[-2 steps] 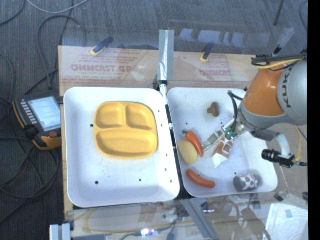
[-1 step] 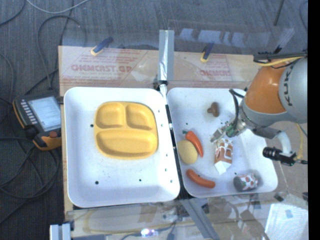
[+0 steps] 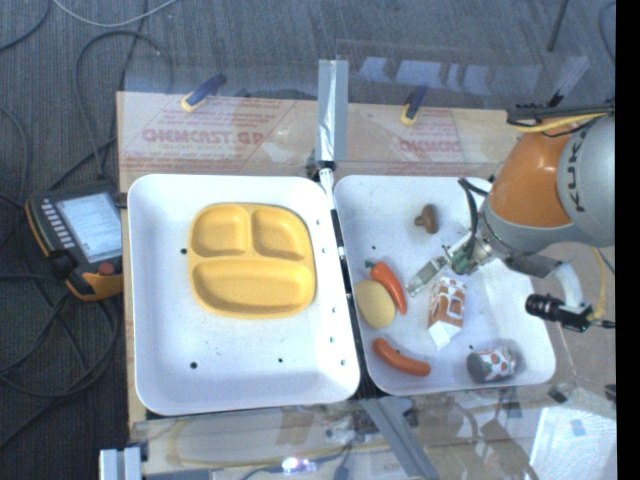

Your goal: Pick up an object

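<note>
Hand (image 3: 432, 271) is over the right bin (image 3: 520, 213), slim fingers pointing left and down, tips just above and left of the small carton (image 3: 449, 302). Can't tell if the tips are apart or together; too small and blurred. Nothing visibly between them. Tips look close to the carton's top edge, contact unclear.

Arm comes in from the right, orange band (image 3: 535, 183) above the wrist, grey body at the frame edge. Wrist sits over the upper right part of the right bin, tilted down toward bin centre.

Right bin contents: carton, white with red print, near centre, lying at a slant. Carrot-like piece (image 3: 388, 285), red-orange with green end, left of the carton, touching a yellow round piece (image 3: 376, 305) below it. Sausage (image 3: 402, 358) near the front edge. Small can (image 3: 491, 363) on its side at front right. Brown lump (image 3: 428, 218) near the back, apart from the rest.

Left bin (image 3: 160, 298) holds a yellow divided tray (image 3: 253, 259), three compartments. Handheld controller (image 3: 80, 238) on the floor left of the worktop.
</note>
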